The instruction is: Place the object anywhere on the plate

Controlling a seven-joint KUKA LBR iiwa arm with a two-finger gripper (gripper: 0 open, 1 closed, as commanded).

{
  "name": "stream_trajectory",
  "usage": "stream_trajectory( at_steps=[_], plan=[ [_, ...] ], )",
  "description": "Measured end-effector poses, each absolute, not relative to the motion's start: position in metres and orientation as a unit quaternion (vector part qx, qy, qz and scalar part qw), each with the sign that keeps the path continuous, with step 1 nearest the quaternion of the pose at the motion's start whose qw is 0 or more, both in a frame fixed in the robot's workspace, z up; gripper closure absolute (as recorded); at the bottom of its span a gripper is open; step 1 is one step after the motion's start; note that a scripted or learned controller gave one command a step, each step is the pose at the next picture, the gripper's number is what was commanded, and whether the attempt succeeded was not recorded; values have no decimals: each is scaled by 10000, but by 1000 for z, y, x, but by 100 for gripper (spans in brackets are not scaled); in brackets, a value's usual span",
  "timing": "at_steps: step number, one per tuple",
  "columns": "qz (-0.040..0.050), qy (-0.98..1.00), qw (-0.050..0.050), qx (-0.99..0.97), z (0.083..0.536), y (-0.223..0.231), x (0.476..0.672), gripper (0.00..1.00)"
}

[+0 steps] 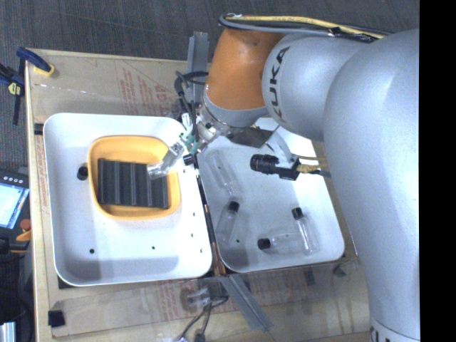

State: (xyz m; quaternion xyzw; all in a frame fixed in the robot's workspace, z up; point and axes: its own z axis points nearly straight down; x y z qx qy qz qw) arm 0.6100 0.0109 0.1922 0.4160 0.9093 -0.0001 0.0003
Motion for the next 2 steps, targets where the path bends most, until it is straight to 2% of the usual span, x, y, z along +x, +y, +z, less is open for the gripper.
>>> stream_trajectory(
  at_steps=[1, 2],
  plan=[
    [0, 9244, 6, 3813, 199, 65, 626, 0],
    [-5, 9248, 12, 3804, 209, 64, 626, 100]
  ],
)
